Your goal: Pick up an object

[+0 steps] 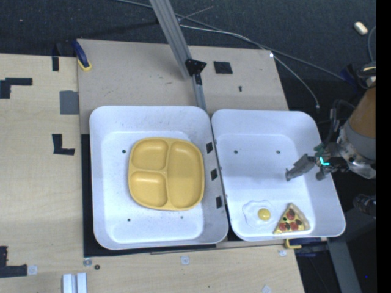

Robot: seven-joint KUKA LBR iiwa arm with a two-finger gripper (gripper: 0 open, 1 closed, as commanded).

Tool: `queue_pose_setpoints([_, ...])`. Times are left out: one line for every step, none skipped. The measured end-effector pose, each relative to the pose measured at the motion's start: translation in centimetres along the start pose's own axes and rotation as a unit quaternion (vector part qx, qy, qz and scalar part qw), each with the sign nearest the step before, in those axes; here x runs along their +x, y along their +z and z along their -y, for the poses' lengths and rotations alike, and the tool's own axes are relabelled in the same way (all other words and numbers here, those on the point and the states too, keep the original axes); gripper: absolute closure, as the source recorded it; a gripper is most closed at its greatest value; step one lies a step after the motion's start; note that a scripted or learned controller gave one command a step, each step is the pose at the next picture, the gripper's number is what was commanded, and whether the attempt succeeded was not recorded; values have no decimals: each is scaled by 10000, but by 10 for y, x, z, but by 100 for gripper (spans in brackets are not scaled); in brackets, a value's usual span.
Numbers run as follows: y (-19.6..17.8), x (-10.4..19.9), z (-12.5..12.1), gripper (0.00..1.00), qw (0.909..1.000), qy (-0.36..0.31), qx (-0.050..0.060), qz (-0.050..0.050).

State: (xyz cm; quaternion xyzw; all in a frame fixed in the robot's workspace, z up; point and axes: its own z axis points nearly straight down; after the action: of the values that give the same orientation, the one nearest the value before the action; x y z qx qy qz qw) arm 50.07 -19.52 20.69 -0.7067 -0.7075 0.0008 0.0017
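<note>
The hand hangs over the right edge of the right bin, its two dark fingers reaching leftward above the bin's white floor. The fingers stand apart with nothing between them, so the hand is open and grips nothing. A small teal light glows at the base of the fingers. Behind the hand, the grey wrist and the orange band of the arm come in from the right side of the view.

Below the hand, near the front of the same bin, lie two toy foods. A pizza slice with red topping and a tan crust sits toward the front right corner, well clear of the fingers. Just beside it on the left lies a fried egg, white with a yellow yolk, close to the slice but apart from it. The rest of that bin's floor is bare white.

The left bin adjoins the right one along a shared middle edge. In it rests a yellow divided plate with three compartments, lying flat near the bin's centre.

Both bins sit on a tan tabletop marked with patches of black tape. A grey metal bar slants down from the top of the view toward the seam between the bins.
</note>
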Motion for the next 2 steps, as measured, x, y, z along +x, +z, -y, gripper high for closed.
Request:
queue_pose_setpoints([0, 0, 0, 0, 10000, -1, -7, 3])
queue_pose_setpoints([63, 5, 3, 0, 10000, 3, 16, -2])
